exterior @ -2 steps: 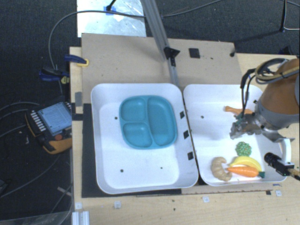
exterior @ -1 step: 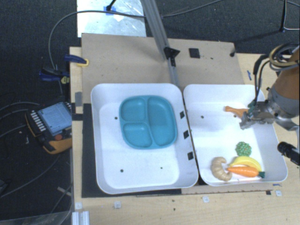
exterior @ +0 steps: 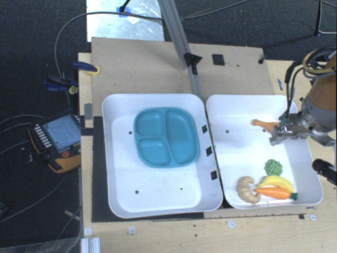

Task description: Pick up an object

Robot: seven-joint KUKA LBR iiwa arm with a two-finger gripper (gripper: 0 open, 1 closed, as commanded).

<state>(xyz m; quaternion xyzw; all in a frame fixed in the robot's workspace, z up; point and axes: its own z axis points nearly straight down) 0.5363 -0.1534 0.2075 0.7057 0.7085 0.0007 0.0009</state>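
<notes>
The hand (exterior: 281,132) is hanging at three o'clock in the right bin (exterior: 231,157); I cannot tell its state. An orange piece (exterior: 261,124) is lying just beside it. I'm seeing broccoli (exterior: 273,167), banana (exterior: 279,182), carrot (exterior: 275,192) and croissant (exterior: 247,189) clustering at five o'clock.
</notes>
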